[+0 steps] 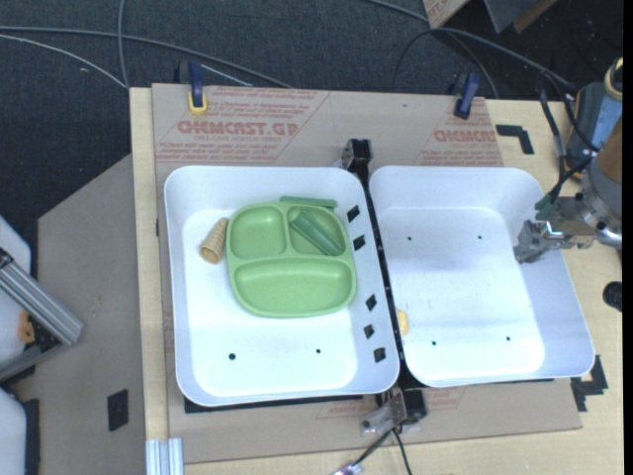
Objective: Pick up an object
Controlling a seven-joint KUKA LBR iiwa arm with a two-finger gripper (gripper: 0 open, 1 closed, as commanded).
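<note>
The things to pick all lie in the left bin point(198, 359), well apart from the gripper point(532, 237), which hangs over the right-hand edge of the right bin point(554, 349), on the far side of the bench from them. A green divided plate point(292, 283) sits in the upper middle of the left bin. A darker green piece point(318, 232) rests in its upper right compartment, and a flat green strip point(309, 203) lies along the plate's top edge. A small tan cone point(213, 240) lies just beside the plate's left rim, on the bin floor. From where I stand the gripper is a small metal cluster at the end of the arm point(598, 156); I cannot tell how its jaws stand, and I see nothing between them. Something small and orange point(402, 321) sits at the seam where the two bins meet.
</note>
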